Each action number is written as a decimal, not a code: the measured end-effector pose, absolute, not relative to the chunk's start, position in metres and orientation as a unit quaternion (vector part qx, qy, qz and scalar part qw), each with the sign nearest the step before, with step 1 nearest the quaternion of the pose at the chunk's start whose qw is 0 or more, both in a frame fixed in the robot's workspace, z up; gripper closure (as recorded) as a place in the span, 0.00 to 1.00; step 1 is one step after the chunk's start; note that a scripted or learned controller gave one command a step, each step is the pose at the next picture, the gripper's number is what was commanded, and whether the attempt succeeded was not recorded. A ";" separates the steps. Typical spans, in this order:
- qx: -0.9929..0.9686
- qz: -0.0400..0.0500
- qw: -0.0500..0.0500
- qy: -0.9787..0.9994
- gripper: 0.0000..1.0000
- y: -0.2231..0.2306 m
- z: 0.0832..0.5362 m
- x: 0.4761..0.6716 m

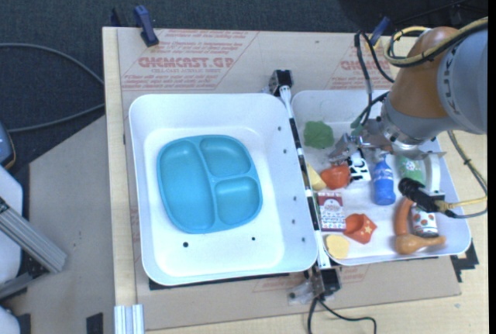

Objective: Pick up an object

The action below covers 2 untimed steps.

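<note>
1. As the bench is seen from above at a slant, two white bins lie side by side on it: the left bin (147, 170) and the right bin (457, 235).
2. At the near edge of the right bin lies one pale yellow piece (336, 246), and just behind it one red pepper (360, 227).
3. Beside them, near the divider, lies one small carton (332, 211) with a red label; its long axis runs from near to far.
4. At the near right lies one orange sausage (406, 228), bent like an L: one part runs near to far, the other runs left to right along the bin's near wall. One small can (424, 222) touches it.
5. Further in, one blue bottle (384, 184) lies with its long axis near to far, its cap pointing to the far side.
6. Left of the bottle is one orange-red piece (335, 177), with one yellow piece (314, 177) just beside it at the divider.
7. One green can (411, 169) is partly hidden under the arm, and one green leafy toy (318, 133) lies at the far left.
8. The gripper (358, 157) hangs low between the orange-red piece and the bottle; the wrist covers it, so I cannot tell how far it is open or whether it grips anything.
9. The left bin holds one blue plate (209, 182) with three compartments.
</note>
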State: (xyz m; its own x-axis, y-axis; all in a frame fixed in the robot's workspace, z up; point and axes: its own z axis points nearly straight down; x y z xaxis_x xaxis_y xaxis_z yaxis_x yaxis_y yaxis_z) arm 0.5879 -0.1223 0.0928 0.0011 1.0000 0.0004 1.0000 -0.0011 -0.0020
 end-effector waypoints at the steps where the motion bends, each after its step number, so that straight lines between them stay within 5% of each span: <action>1: -0.708 0.000 0.000 -0.707 1.00 -0.122 0.103 0.588; 2: -0.706 -0.001 0.000 -0.708 1.00 -0.019 0.185 0.657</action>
